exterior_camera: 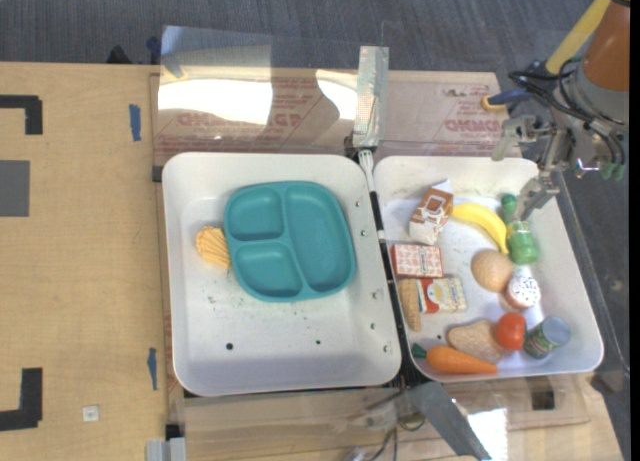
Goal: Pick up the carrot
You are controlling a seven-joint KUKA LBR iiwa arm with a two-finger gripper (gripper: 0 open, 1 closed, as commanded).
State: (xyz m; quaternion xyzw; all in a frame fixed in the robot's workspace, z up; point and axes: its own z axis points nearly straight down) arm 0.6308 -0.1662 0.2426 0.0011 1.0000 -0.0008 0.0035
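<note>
Plywood surface (80,249) with two bins. Carrot (461,360), at right bin's (580,279) near rim: probably light, rigid, smooth plastic; grasp mid-body, across its width. Tool (545,181) state indeterminable.

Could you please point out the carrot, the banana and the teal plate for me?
carrot (462,360), camera view, middle of its orange body.
banana (482,222), camera view, middle of its yellow curve.
teal plate (290,239), camera view, ridge between its compartments.
</note>
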